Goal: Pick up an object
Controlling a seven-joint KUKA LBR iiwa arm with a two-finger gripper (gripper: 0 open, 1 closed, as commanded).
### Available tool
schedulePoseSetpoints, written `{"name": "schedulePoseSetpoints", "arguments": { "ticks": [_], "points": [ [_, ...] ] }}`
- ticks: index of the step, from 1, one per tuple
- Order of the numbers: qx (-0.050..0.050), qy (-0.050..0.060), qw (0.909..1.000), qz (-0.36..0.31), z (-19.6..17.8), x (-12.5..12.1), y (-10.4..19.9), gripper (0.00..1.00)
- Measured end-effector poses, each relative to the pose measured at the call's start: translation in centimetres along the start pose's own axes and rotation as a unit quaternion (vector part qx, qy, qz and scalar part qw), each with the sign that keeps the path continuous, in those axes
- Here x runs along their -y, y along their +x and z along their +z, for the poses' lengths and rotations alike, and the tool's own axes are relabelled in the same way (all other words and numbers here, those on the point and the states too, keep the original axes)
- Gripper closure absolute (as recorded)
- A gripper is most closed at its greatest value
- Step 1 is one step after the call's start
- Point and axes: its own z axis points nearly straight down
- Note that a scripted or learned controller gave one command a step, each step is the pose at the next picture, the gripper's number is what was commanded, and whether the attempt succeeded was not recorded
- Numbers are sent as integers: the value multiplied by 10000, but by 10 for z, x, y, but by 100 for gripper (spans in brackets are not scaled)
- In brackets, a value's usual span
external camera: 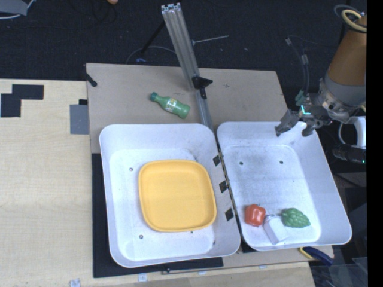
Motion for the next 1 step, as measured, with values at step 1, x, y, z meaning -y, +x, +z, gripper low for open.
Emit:
{"name": "schedulePoseSetpoints", "arguments": {
  "ticks": [1],
  "points": [
    [0,1,10000,0,0,0,0,0]
  ]
}}
